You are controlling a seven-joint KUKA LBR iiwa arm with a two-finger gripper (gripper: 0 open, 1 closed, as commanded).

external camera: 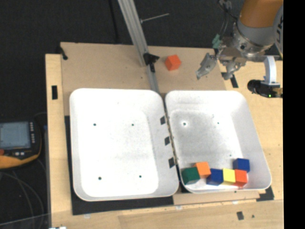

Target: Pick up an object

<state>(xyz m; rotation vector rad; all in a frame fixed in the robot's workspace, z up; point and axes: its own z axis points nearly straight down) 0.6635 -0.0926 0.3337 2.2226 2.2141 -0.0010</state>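
Note:
Several small cubes lie along the near edge of the right bin (248, 109): a green cube (190, 175), an orange cube (203, 168), a blue cube (215, 176), a yellow cube (229, 175), a red-orange cube (241, 177) and a second blue cube (242, 164). My gripper (217, 69) hangs high above the bench behind the right bin's far edge, open, with nothing between its fingers. It is far from the cubes.
A lone orange cube (173, 62) rests on the bench behind the bins. The left bin (76, 128) holds nothing visible. A slanted metal pole (136, 30) rises between the bins. A handheld device (16, 140) sits off the bench at left.

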